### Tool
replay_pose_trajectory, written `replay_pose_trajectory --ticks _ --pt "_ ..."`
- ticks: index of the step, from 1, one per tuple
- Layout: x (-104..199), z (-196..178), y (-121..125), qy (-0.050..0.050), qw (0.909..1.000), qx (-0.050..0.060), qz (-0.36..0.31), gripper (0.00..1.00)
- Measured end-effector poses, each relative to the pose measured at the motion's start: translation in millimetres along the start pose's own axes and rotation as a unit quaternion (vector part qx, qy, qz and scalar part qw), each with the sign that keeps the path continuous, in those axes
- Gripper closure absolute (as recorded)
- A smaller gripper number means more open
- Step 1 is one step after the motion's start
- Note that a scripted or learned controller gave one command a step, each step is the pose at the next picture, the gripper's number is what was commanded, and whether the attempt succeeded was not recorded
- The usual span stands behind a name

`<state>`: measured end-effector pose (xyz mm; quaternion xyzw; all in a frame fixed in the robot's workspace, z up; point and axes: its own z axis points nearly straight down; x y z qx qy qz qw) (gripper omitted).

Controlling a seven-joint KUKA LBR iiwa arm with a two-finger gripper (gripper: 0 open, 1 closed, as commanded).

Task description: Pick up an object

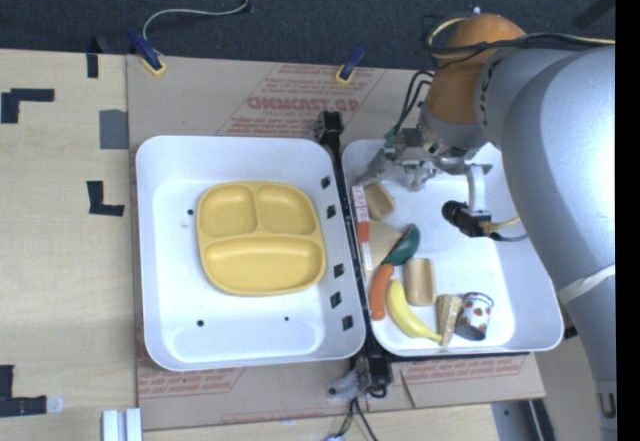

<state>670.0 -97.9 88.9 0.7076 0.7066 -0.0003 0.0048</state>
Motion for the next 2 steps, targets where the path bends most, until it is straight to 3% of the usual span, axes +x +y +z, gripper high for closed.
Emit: replay_pose_trajectory --ticks 1,2 --pt "4.0 -11.3 1.8 0.004 1.0000 -0.002 -0.001 1.00" --pt "4.0 -11.1 1.7 0.004 1.0000 -0.002 -0.001 0.00"
